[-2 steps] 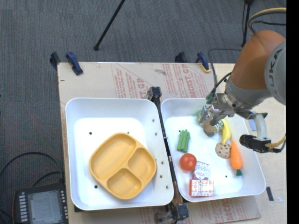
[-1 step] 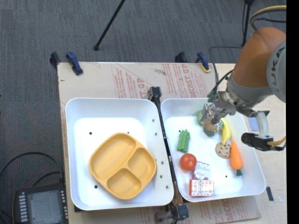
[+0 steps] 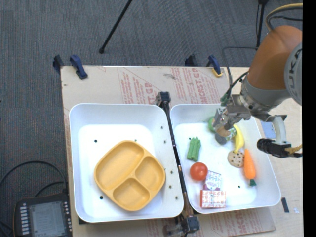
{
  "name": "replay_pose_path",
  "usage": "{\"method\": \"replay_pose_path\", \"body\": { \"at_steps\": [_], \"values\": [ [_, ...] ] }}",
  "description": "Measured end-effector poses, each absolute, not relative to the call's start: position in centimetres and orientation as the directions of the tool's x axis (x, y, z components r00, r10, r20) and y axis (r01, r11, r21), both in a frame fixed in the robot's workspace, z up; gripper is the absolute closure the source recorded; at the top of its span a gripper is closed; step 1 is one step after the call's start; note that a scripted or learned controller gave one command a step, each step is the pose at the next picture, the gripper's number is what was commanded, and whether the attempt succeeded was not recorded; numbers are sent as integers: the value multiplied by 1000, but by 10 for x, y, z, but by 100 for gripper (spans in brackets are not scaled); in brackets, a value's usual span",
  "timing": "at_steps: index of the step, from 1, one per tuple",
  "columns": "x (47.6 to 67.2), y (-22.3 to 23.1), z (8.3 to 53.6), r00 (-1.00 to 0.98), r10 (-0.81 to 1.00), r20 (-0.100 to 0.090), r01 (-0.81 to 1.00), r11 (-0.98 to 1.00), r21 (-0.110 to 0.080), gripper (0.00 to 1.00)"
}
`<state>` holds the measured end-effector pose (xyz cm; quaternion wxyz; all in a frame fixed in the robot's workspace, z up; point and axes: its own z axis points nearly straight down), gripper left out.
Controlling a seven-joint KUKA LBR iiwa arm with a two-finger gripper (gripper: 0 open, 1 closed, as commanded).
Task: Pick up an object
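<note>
Holding a yellow divided plate (image 3: pixel 129 175), the left bin (image 3: pixel 79 132); end effector (image 3: pixel 224 130) grip state unclear.

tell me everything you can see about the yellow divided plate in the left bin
The yellow divided plate is a rounded-square tray that looks like smooth plastic, pale orange-yellow all over. Raised ridges split it into three compartments: one large and two smaller. None of them holds anything. It lies flat and right side up on the floor of the left bin, turned at an angle to the bin's walls, toward its near right part. Nothing rests on it or touches it apart from the bin floor.
</note>
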<state>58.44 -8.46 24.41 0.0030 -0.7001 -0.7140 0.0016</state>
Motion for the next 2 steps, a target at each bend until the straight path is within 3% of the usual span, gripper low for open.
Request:
{"method": "replay_pose_path", "body": {
  "at_steps": [2],
  "values": [
    [585, -84, 263, -32, 999, 3, 999, 32, -9, 100]
  ]
}}
